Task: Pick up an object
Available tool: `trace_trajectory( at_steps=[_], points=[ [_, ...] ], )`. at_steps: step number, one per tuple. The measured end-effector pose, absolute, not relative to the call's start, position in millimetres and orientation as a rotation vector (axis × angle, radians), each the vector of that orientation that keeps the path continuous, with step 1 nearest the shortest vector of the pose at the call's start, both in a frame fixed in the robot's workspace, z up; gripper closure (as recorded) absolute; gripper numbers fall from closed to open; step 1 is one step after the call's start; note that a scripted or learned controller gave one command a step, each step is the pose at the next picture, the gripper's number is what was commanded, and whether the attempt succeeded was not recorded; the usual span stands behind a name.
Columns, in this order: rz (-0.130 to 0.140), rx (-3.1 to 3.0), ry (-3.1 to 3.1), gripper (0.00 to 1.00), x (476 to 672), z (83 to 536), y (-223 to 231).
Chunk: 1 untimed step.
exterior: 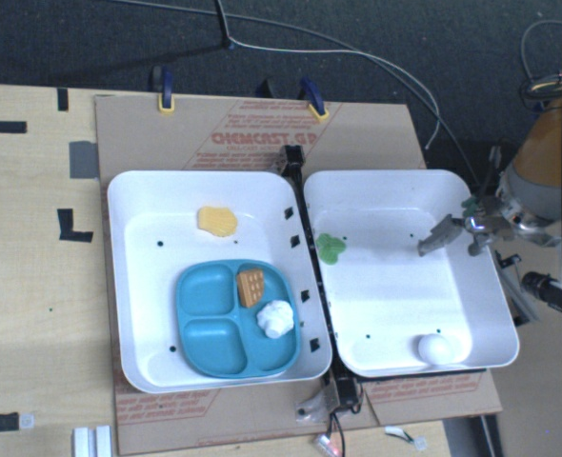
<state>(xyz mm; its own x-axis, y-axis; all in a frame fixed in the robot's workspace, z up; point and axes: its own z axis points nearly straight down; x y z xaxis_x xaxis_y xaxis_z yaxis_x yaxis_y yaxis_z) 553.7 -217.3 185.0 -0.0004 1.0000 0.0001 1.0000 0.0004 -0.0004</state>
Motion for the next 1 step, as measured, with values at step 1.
trace_trajectory(
  at_steps=[1],
  points=[
    [-0.004, -2.218, -2.228, 0.0, 514.4, 238.1, -150.9]
  ],
)
